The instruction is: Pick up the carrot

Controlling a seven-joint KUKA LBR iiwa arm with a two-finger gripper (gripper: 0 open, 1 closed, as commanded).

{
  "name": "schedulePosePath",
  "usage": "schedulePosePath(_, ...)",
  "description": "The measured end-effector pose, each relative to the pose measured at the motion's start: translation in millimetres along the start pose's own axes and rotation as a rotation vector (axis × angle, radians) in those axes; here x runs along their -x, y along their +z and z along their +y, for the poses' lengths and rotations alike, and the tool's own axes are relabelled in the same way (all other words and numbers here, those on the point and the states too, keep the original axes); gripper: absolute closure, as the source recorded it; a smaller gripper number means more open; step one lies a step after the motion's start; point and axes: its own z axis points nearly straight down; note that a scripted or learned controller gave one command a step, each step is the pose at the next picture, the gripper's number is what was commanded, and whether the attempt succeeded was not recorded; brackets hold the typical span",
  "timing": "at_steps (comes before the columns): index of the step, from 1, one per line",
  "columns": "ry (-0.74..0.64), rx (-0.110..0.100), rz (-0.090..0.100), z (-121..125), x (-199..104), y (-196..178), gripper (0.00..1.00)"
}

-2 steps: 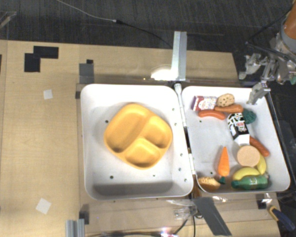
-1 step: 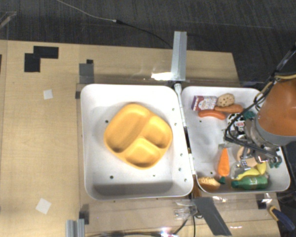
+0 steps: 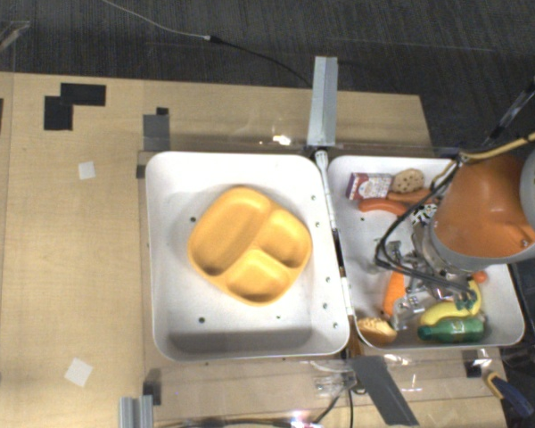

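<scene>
The gripper (image 3: pixel 416 300) hung low in the right bin (image 3: pixel 367 243), its tip just to the 3 o'clock side of the carrot (image 3: pixel 392 291); cables and bracketry masked it, so whether it was spread or pressed together could not be told, and nothing showed the carrot pinched. The carrot lay in the lower half of that bin, slanted, near the divider between the bins. By my reading the step in hand was the final approach: the next move called for straddling the carrot across its narrow width and coming down squarely. Room was tight. A bread piece (image 3: pixel 376 330) sat at 6 o'clock, a yellow-and-green toy (image 3: pixel 450 321) at 4 o'clock and the bin wall at 9 o'clock. The left bin (image 3: pixel 174 185), holding a yellow divided plate (image 3: pixel 250 244), lay well apart.
</scene>
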Motion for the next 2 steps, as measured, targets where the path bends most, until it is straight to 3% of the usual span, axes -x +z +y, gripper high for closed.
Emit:
schedulePosePath(1, -0.006, -0.002, -0.006, 0, 3, -13, 1.00)
schedulePosePath(2, -0.305, 0.001, 0.004, 3, 7, 6, 1.00)
